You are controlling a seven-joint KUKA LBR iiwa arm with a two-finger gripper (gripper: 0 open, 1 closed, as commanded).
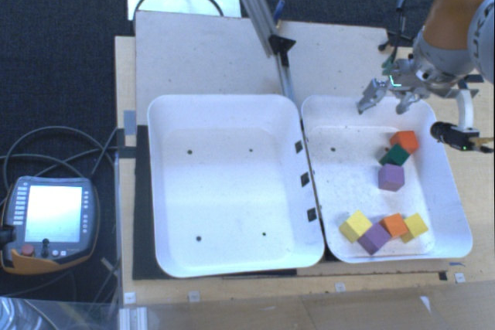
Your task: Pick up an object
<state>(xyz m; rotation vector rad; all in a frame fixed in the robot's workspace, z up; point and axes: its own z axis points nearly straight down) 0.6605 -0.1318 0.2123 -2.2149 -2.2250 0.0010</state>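
Hung over the far edge of the right bin (445, 166): gripper (389, 98), fingers spread apart, nothing between them. Nothing lifted yet, by the look of it.

Risks, judged from this pose. Nearest targets packed tight: orange cube (404, 141) touching green cube (394, 156), purple cube (391, 177) just below. Easy to land a finger on top of a neighbour, or to nudge the pair apart and close on air. Orange cube also near the bin's right wall, so little room for an outer finger; likely scrape or a tilted grip there. Front cluster no easier: yellow cube (356, 226), a second purple cube (374, 237), a second orange cube (394, 225) and a smaller yellow cube (415, 226) pressed together near the front rim, corners interlocked, hard to straddle one alone.

Contents. Right bin: all seven cubes, three toward the back right, four along the front. Left bin (162, 189): only a few dark specks on its floor.
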